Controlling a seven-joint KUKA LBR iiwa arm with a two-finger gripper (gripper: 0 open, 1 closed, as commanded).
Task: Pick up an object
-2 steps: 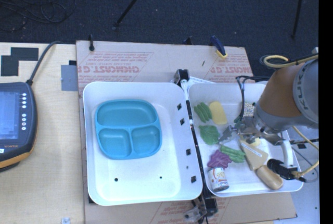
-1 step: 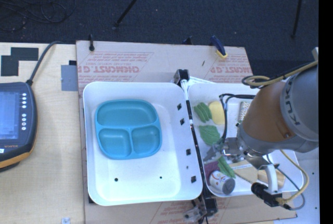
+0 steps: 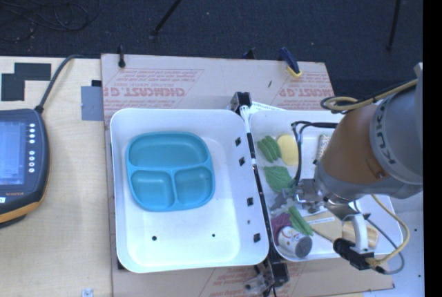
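Progress on the pick is being judged as early: nothing is being seen lifted clear of either bin, so the grasp and the lift are being counted as left to do. The arm [image 3: 366, 147] is being held low over the right bin [image 3: 395, 219], at the right of the frame, with its grey and orange wrist covering much of that bin's middle. The hand [image 3: 311, 195] is being made out just below the wrist, among the objects, but its state cannot be told, and no object is being shown in its hold.

Candidate objects are being seen crowded in the right bin's left half: a yellow piece [image 3: 288, 148] near the top, a green ridged piece [image 3: 268, 148] just beside it, a larger green piece [image 3: 278, 177] below these, a slim green piece [image 3: 300, 221] lower down, and a small white cup [image 3: 293, 243] at the bottom. Which one is being targeted cannot be told.

In the left bin [image 3: 138, 233], at the frame's centre, a blue divided tray [image 3: 170, 170] is being left lying flat, well apart from the arm.

Much is being hidden: the right bin's middle and right part are being covered by the arm and its cables, and a purple patch beside the cup is too blurred to be named. At the far left, a pendant [image 3: 19, 161] on the tabletop is being cut off by the frame's edge.
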